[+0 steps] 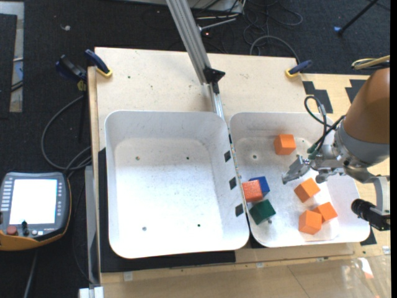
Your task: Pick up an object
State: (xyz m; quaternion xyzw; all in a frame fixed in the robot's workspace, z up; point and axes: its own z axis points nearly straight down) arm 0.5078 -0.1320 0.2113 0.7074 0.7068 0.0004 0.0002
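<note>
The bench (161, 79) fills the centre of the frame and bears two white bins. The left bin (124, 166) takes the centre-left. The right bin (260, 126) takes the centre-right and contains all the blocks.

The arm (372, 117) enters from the right edge. Its gripper (299, 169) hangs over the middle of the right bin; whether it is apart or together cannot be told, and no block is seen in it.

Blocks, right bin:
- Orange cube (310, 221), lower right, touching a smaller orange block (327, 212).
- Orange block (306, 190), just below the gripper.
- Orange cube (285, 144), upper centre, standing apart.
- Red-orange block (252, 191), blue block (260, 183) and green block (262, 211), clustered at the left wall.

Handling judgement: the blocks appear rigid, light and non-fragile. Grip across two opposite flat faces. The isolated upper cube offers the clearest access.
</note>
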